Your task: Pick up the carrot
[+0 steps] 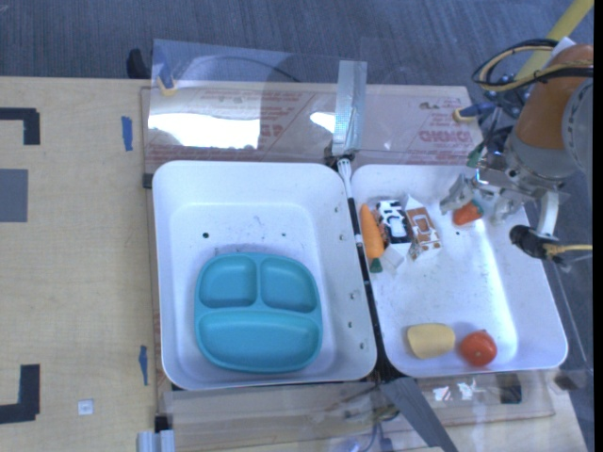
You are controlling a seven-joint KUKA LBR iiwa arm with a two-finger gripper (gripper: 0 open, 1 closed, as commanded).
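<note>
White plastic sets your frame: two shallow bins stand side by side on the worktop [66, 252], the left bin [174, 196] holding a teal divided plate [256, 311], the right bin [528, 318] holding the task's things. Your single grey arm [556, 121], orange-banded above the wrist, reaches in from the right and carries the end effector [482, 196] over the far right part of the right bin; whether it is parted or closed you cannot tell from this slant, and a small orange-red item [465, 216] lies just beside it, with no clear sign that it is gripped. The carrot [372, 232] lies against the left wall of the right bin, beside the divider between the bins, its long axis running roughly from far to near, parallel to that wall. From the end effector it therefore lies to the left in this view and slightly nearer, well apart, with a black-and-white packet [393, 220] and a brown-and-white carton [423, 233] between. You would judge the coming move to call for travel across the bin and a grip taken across the carrot's width; the wall touching it may crowd one side. A yellow item [430, 339] and a tomato [479, 347] rest near the front edge, clear of that path.
</note>
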